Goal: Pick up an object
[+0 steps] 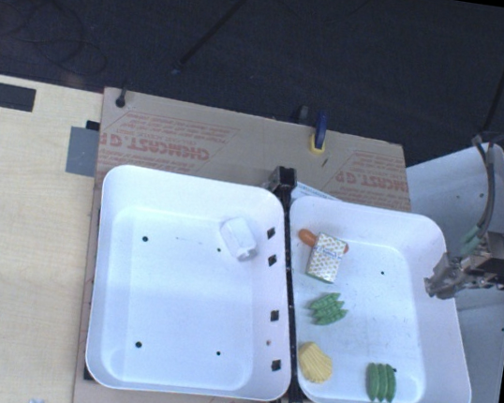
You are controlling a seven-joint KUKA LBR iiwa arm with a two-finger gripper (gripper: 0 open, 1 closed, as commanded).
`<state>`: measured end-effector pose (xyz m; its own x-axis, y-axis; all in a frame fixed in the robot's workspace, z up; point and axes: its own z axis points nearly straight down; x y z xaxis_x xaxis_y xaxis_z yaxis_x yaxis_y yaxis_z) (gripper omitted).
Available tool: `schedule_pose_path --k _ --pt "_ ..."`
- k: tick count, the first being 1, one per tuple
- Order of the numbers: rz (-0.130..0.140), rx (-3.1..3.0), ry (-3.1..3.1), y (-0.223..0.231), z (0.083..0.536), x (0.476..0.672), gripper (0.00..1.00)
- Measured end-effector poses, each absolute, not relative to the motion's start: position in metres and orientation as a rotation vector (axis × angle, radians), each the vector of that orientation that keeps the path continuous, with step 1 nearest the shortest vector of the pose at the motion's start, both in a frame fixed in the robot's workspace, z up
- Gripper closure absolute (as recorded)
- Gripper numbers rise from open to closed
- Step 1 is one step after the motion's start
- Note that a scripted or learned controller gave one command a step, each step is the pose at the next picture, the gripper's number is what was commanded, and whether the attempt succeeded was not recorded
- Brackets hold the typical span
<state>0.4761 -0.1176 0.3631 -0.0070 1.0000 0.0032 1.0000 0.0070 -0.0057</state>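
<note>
While our hand [456, 276] hangs at the right bin's [439, 368] right rim, grip state we cannot tell, the patterned box [326, 258], green pods [381, 382] and yellow corn [315, 361] sit apart; descending here risks striking the rim.

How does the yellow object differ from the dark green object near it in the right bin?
The yellow object is pale yellow and rounded, while the dark green object is deep green and longer than it is wide. The yellow object lies close to the divider between the bins; the dark green object lies nearer the right bin's outer side. Both rest on the bin floor near its front edge, apart from each other and from the gripper.
</note>
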Motion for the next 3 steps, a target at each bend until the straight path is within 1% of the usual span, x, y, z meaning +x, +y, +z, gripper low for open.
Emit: schedule_pose_path --k 1,2,3 --pt "-0.004 -2.210 -2.232 -0.034 0.397 0.477 1.00" --pt "0.011 -2.211 -2.220 0.008 0.324 0.475 1.00" --pt "0.010 -2.225 -2.212 -0.052 0.299 0.478 1.00"
